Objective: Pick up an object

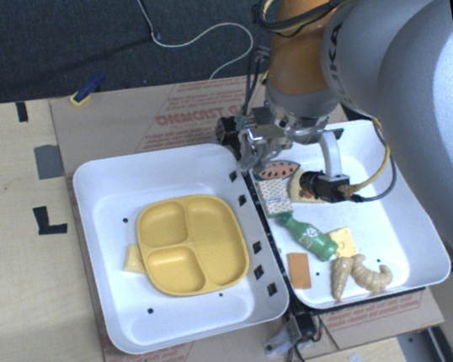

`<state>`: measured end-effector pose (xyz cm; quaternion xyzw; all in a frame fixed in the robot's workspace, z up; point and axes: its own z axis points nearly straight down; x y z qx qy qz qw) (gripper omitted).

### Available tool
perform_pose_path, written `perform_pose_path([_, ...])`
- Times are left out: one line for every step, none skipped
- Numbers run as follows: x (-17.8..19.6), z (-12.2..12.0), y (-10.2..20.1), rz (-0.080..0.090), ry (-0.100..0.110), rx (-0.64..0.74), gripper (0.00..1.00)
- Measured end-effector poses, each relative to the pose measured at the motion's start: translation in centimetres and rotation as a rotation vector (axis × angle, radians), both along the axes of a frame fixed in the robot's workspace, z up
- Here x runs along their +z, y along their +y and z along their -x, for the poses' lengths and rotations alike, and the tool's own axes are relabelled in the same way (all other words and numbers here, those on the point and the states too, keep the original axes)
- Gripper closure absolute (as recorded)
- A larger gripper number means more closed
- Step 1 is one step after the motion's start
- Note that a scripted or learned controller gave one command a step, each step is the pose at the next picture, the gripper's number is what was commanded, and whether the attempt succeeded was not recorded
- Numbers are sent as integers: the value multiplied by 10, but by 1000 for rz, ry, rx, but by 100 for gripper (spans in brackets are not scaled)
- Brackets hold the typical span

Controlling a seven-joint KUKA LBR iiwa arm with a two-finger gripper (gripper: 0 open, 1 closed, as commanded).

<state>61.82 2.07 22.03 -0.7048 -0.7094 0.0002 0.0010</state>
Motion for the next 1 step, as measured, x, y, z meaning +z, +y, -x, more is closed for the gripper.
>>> perform_pose_path([6,-11,40,0,-1,-1,100])
